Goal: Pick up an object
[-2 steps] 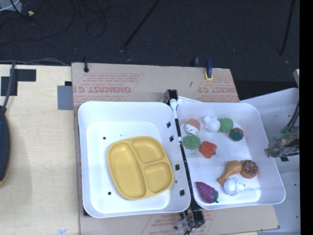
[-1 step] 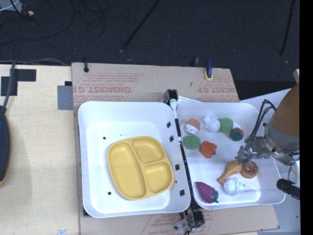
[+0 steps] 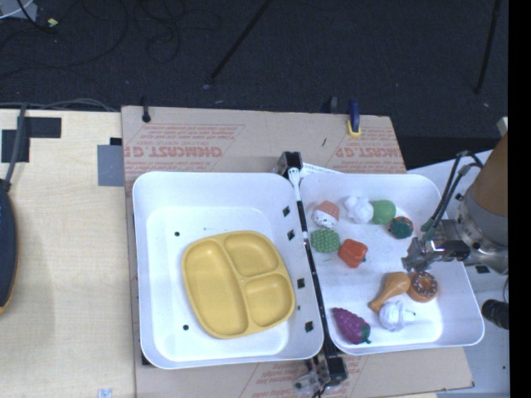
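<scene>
The right bin (image 3: pixel 452 326) holds several toy foods. My gripper (image 3: pixel 417 259) hangs low over the bin's right side, just above a brown doughnut (image 3: pixel 425 288) and an orange drumstick (image 3: pixel 390 289). Nothing shows in its grasp. Left of it lie a red pepper (image 3: pixel 353 253) and a green textured piece (image 3: pixel 324 240). Along the bin's far side sit a white and orange piece (image 3: pixel 325 213), a white lump (image 3: pixel 358 209), a green ball (image 3: pixel 382 212) and a teal and red piece (image 3: pixel 401 227). Purple grapes (image 3: pixel 351 325) and a white piece (image 3: pixel 398 315) lie at the near side.
The left bin (image 3: pixel 158 222) holds a yellow divided plate (image 3: pixel 239 282). A black divider strip (image 3: pixel 303 255) runs between the two bins. Both bins rest on a cardboard sheet (image 3: pixel 249 139). The arm's grey body (image 3: pixel 489 222) comes in over the right bin's right rim.
</scene>
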You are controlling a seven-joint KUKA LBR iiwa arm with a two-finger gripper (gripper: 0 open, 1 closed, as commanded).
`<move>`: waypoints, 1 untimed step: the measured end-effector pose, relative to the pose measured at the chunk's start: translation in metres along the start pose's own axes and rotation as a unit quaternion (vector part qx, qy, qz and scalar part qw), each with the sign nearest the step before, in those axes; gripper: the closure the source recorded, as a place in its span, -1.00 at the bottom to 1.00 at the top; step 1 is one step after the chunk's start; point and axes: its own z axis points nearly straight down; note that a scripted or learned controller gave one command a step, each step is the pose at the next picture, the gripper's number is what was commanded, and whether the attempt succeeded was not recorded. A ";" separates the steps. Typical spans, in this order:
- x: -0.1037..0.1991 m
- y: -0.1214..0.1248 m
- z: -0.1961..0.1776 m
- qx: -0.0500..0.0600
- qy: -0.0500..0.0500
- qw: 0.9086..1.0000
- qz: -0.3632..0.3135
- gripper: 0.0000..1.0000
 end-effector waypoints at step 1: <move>-0.057 0.046 0.132 0.005 -0.001 1.000 0.003 1.00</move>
